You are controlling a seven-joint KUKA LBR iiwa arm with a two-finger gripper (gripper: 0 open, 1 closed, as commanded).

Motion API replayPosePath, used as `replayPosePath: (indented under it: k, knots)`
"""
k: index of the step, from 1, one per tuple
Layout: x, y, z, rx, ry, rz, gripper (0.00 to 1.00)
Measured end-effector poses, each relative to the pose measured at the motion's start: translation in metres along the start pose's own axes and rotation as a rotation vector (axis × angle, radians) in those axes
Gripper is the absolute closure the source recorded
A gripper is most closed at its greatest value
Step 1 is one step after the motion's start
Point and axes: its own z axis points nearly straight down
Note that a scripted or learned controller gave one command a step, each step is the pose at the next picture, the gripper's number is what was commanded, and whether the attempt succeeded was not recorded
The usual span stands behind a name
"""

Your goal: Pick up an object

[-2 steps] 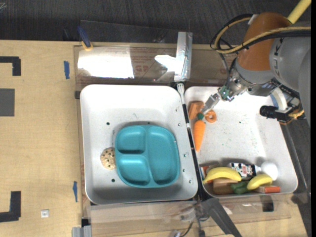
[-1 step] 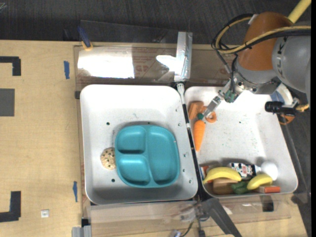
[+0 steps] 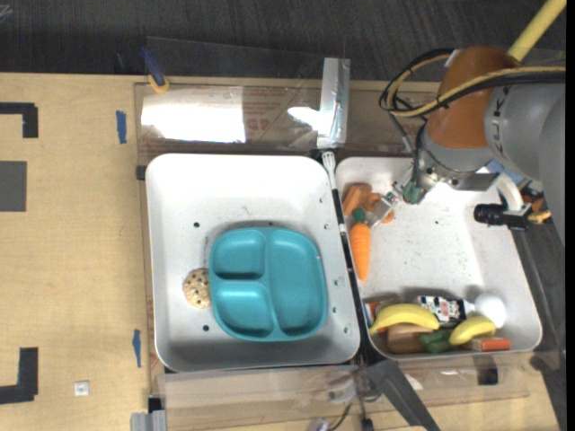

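My gripper point(image 3: 388, 205) hangs low over the far left corner of the right bin point(image 3: 503, 268). It is just right of a brownish-orange piece point(image 3: 354, 196) by the bin's left wall. An orange carrot point(image 3: 360, 248) with a green top lies just below and left of the gripper, pointing toward the front. Along the front wall lie two yellow bananas point(image 3: 403, 316) point(image 3: 472, 329), a small dark bottle point(image 3: 441, 308), a white egg-shaped piece point(image 3: 490, 310), a brown piece point(image 3: 406, 338) and a green piece point(image 3: 435, 340).
The left bin point(image 3: 171, 196) holds a teal divided plate point(image 3: 267, 282) and a cookie point(image 3: 197, 287) beside its left edge. The grey arm with its orange band point(image 3: 467, 97) and cables comes in from the upper right. A clear plastic sheet point(image 3: 243, 106) lies behind the bins.
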Motion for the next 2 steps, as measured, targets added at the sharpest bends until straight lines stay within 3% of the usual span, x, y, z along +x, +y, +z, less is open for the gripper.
replayPosePath:
  k: [1,2]
  knots:
    - [-0.003,0.005,-0.014,-0.018,-0.019,-0.002,1.0]
    - [0.074,0.037,-0.104,-0.024,-0.019,0.0,1.0]
